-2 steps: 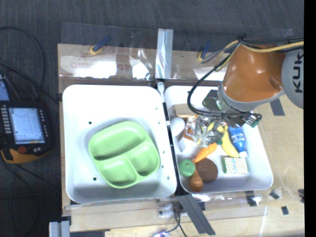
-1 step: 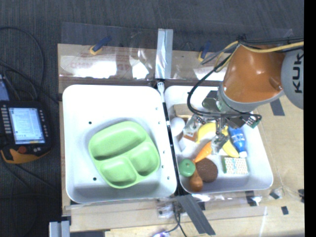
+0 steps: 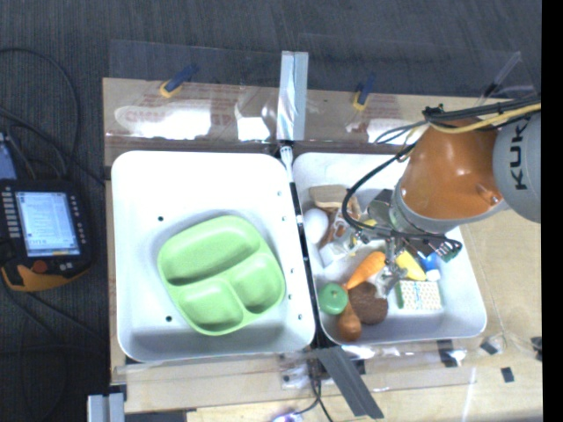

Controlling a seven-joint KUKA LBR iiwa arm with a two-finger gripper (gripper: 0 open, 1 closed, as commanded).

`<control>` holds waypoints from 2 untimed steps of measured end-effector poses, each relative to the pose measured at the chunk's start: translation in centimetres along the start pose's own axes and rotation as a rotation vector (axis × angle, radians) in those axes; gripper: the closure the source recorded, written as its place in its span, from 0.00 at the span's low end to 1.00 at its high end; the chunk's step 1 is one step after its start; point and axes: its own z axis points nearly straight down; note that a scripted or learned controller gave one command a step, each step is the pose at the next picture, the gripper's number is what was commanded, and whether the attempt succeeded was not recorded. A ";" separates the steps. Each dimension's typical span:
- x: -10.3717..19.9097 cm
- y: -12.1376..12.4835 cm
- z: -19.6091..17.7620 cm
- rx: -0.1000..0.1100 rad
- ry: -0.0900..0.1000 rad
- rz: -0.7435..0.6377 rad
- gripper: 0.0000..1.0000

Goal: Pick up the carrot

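Note:
The carrot, orange and tapered, lies tilted in the middle of the right bin, among other items. My gripper hangs low over that bin below the arm's orange band, right at the carrot's right end and close to touching it. The wrist and cables hide the gripper's upper part. The view does not show the carrot lifted off the pile.
Around the carrot lie a white egg, a green round piece, a dark brown lump, a yellow item and a patterned box. A green divided plate sits in the left bin.

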 end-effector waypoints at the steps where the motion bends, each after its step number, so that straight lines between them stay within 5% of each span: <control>1: 1.8 1.5 0.6 0.041 -0.037 0.056 0.00; 2: 2.3 1.3 0.8 0.033 -0.024 -0.001 0.00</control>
